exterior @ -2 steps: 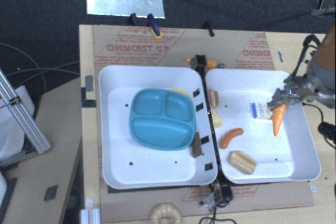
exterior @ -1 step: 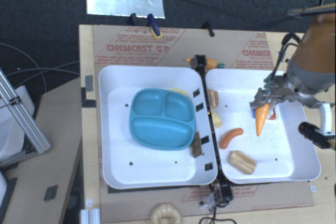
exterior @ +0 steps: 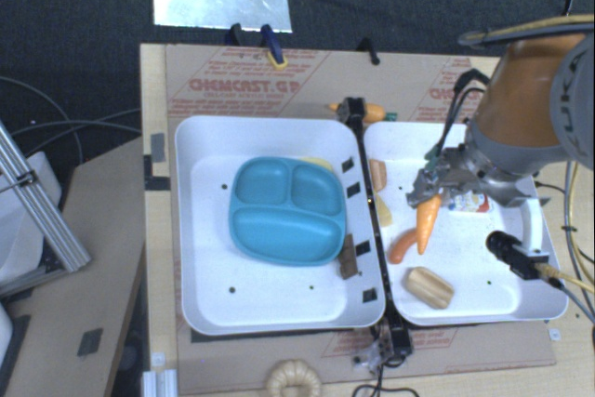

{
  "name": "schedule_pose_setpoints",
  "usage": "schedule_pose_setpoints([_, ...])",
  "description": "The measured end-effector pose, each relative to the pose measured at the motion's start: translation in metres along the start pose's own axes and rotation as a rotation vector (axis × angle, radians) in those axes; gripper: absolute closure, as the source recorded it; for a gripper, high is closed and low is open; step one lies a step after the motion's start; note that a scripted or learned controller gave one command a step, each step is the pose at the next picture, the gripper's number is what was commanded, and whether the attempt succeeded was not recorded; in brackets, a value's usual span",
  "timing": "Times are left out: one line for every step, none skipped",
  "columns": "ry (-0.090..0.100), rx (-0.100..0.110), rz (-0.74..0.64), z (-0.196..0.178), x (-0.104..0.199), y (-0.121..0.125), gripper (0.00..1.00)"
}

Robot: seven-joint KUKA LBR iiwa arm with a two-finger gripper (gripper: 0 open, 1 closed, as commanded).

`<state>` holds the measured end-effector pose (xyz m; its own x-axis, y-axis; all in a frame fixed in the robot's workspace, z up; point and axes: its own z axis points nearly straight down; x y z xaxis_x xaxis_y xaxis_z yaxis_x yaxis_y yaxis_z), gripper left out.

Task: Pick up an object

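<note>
My gripper (exterior: 428, 194) is over the middle of the right bin (exterior: 530, 297), reaching in from the right. Its fingers are shut on the top end of an orange carrot (exterior: 427, 226), which hangs almost upright with its tip pointing down at the bin floor. A smaller orange piece (exterior: 402, 246) lies just left of the carrot's tip. A tan bread roll (exterior: 429, 286) rests near the front of the same bin. A sausage-like piece (exterior: 376, 173) and a pale yellow piece (exterior: 383, 214) lie along the bin's left wall.
The left bin (exterior: 204, 293) holds a blue divided plate (exterior: 286, 209). A black divider with clips (exterior: 367, 218) runs between the bins. A red and white item (exterior: 472, 203) sits under the wrist. A black fitting (exterior: 511, 254) juts in at the right.
</note>
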<state>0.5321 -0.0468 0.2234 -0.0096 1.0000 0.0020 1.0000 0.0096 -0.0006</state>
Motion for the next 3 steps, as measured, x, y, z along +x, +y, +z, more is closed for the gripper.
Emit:
schedule_pose_setpoints([0.0, 0.001, 0.0, 0.0045, 0.0543, -0.0258, 1.0])
schedule_pose_setpoints([-0.002, 0.0, 0.004, 0.0089, 0.0554, -0.0232, 1.0])
schedule_pose_setpoints([-0.001, -0.002, 0.002, 0.0073, 0.062, -0.0201, 1.0])
